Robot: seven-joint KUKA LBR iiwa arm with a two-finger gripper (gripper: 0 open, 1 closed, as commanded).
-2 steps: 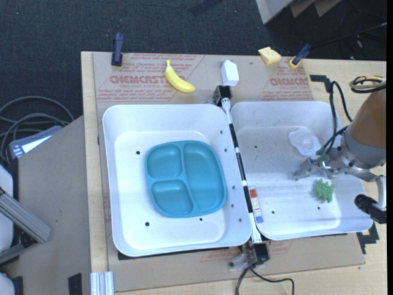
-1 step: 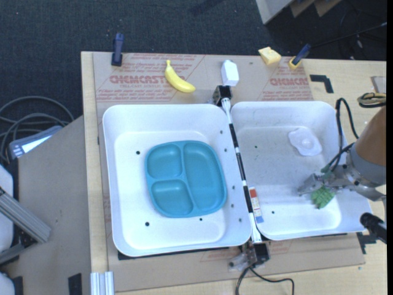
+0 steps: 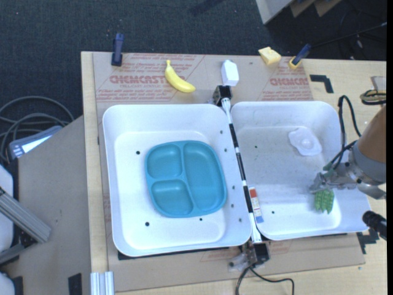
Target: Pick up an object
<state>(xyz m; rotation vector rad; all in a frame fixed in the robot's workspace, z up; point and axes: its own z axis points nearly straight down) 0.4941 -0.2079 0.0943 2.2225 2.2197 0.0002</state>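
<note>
A small green, knobbly object (image 3: 323,201) lies in the right bin (image 3: 276,217), close to its right wall and towards the front. My gripper (image 3: 330,182) hangs right over the green object's far side, and the grey arm (image 3: 370,158) comes in from the right edge. Whether the gripper touches the green object is not clear from this angle. A clear, roundish plastic piece (image 3: 305,141) rests further back in the same bin.
The left bin (image 3: 123,165) holds a blue divided plate (image 3: 184,178). Behind the bins on the bench lie a yellow banana (image 3: 177,79), a white item (image 3: 229,72), a yellow block (image 3: 269,56) and two blue clips (image 3: 117,48).
</note>
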